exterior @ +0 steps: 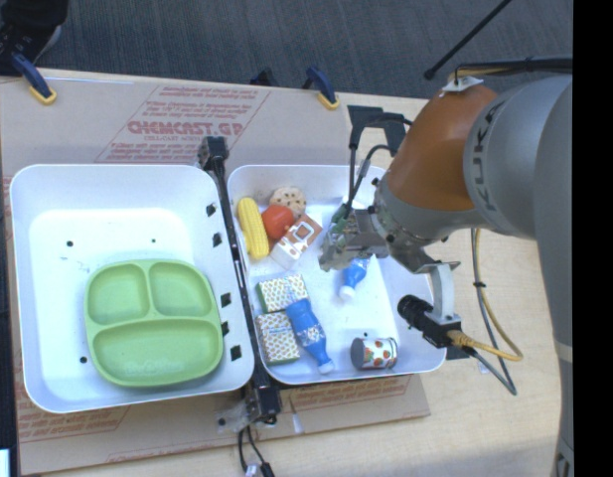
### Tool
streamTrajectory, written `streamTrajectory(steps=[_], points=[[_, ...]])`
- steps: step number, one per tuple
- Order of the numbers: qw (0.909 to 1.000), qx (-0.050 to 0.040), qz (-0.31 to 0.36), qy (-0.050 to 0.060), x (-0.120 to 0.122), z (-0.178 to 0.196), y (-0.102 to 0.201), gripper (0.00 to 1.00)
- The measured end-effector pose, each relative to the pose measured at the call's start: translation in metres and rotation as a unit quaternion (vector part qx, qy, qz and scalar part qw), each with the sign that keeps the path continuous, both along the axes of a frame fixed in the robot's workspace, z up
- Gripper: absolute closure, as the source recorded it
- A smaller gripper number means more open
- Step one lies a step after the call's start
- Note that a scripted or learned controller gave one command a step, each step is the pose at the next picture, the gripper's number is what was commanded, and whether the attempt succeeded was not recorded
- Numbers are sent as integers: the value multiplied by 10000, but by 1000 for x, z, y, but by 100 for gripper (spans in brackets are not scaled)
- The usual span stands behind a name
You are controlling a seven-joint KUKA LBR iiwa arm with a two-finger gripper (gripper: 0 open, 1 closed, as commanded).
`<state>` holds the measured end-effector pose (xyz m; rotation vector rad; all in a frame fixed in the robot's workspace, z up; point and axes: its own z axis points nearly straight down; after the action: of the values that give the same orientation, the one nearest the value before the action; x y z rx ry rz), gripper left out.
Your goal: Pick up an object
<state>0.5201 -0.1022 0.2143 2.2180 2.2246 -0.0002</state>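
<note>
My gripper (343, 251) hangs over the right bin (417, 361), its tips just above a small white bottle with a blue cap (353, 277). The wrist hides the fingers. Left of it lie a yellow corn cob (251, 227), a red tomato (277, 221), a cookie (287, 201) and a small white and orange carton (296, 240). Nearer the front sit two green patterned packets (283, 292) (277, 338), a blue bottle (309, 333) and a small can on its side (375, 353).
The left bin (48, 207) holds a green divided plate (153, 322). A black clip divider (225, 241) runs between the bins. Cardboard (177, 117) lies under both. A cable and black connector (425, 321) hang by the right bin's edge.
</note>
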Motion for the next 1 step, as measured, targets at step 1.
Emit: streamTrajectory(steps=[1], points=[[10000, 0, 0, 6, 37, 10, -26, 100]])
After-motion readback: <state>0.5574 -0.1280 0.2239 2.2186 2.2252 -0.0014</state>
